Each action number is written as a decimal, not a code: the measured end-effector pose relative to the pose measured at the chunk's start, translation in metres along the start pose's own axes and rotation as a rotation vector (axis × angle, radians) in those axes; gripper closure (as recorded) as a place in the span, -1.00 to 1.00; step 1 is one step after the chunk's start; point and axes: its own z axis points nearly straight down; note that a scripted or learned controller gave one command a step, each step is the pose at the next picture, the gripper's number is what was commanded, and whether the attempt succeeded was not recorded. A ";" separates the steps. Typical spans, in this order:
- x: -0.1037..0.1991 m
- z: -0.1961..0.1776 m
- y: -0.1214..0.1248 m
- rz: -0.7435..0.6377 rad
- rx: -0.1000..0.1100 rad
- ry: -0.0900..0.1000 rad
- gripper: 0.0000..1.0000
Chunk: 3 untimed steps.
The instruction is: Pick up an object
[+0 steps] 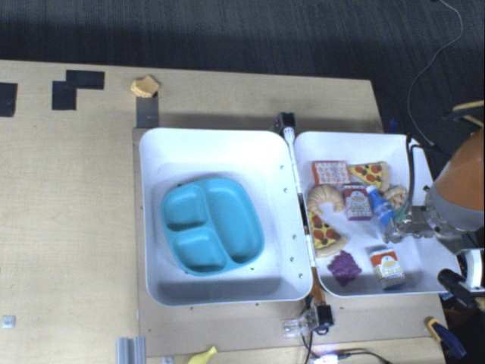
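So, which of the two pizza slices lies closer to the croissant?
The lower pizza slice, just below the croissant and touching it; the other slice lies near the bin's far edge.

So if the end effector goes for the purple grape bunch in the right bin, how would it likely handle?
The purple grape bunch looks like a small toy, so probably light. Its lumpy surface may slip between fingers. It lies apart from the pizza slice, so a push would probably just slide it.

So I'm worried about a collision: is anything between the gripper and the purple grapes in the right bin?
Nothing visible does. The gripper is beside the blue bottle, and bare bin floor separates it from the purple grapes; the small carton sits off to the side.
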 end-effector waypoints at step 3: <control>-0.004 0.011 -0.002 0.001 0.004 0.000 1.00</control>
